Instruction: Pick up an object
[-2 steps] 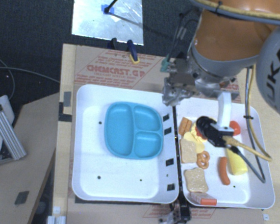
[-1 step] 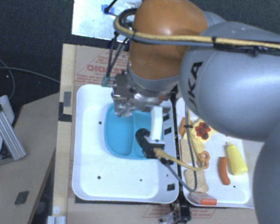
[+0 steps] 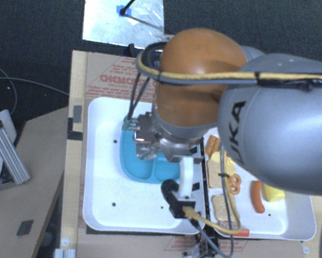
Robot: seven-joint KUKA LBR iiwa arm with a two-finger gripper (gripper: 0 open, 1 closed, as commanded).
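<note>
The arm hangs over a blue object, seemingly a dish.

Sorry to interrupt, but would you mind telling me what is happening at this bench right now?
A grey KUKA arm with an orange band is reaching down into the left white bin, its wrist sitting directly above a blue object lying there. The end effector itself is hidden under the wrist, so whether it has grasped anything cannot be told. The right bin holds small food-like items, including a red sausage-shaped piece and a yellow piece, all lying untouched.
</note>
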